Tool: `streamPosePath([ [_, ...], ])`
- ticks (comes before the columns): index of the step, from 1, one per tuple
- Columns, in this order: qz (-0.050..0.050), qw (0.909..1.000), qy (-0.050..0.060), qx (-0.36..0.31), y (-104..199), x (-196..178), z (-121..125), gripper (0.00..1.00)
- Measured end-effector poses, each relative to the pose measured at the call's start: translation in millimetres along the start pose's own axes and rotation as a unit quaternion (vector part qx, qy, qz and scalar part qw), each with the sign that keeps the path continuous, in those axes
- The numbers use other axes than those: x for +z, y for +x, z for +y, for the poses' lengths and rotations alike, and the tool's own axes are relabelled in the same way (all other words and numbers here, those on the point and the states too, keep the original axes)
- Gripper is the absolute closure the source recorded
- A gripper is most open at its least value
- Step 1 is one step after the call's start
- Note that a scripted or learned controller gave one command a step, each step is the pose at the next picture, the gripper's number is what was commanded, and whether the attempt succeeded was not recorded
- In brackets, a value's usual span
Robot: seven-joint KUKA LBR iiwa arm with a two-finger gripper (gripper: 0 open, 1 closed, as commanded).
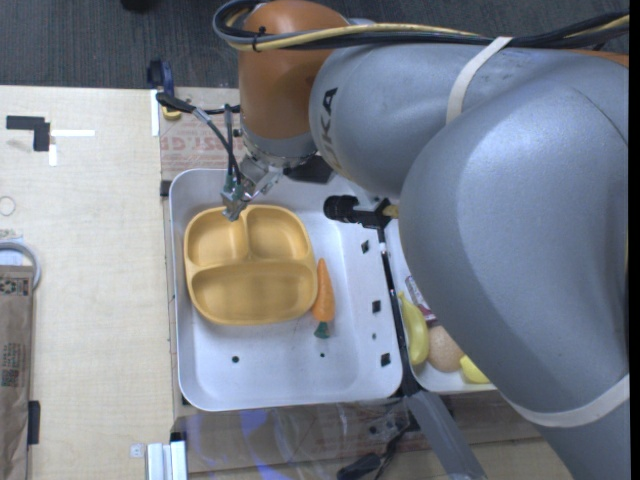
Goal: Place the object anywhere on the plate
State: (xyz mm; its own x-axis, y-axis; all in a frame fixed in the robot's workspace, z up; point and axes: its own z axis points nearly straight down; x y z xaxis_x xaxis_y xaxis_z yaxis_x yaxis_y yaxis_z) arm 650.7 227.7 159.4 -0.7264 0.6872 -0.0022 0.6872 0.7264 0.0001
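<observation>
Here, close to the lower edge of the camera view, the bare floor of the shallow white plastic bin (270, 373) comes first. A little farther up lies the small orange toy carrot with a green stub at one end (323, 295). It rests on the bin floor just beside one edge of the yellow plastic plate with three compartments (250, 265), touching it or almost touching; I cannot decide which. It is not on the plate. Its long axis runs along that plate edge, with the green end toward the near side of the bin.

Farther again is the two-finger gripper (236, 206) below the grey arm with the orange band (285, 58). Its tip is over the far rim of the plate, about where the divider between the two small compartments meets the rim. The fingers look drawn together into one thin point, and nothing is between them, so I judge it closed and empty.

The relation that matters is therefore this: from the gripper, the carrot lies toward the near side and across the plate, on the side where the arm comes in. The whole width of the plate is between them. In my judgement the carrot must first be reached and gripped across its thin body, at right angles to its length, and the fingers would need to open before that. The plate edge so close beside the carrot could hinder one finger.
</observation>
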Motion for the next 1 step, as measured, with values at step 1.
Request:
streamPosePath([
  [1, -0.002, 1.0, -0.001, 0.0, -1.6, -9.8, -0.1, 1.0],
])
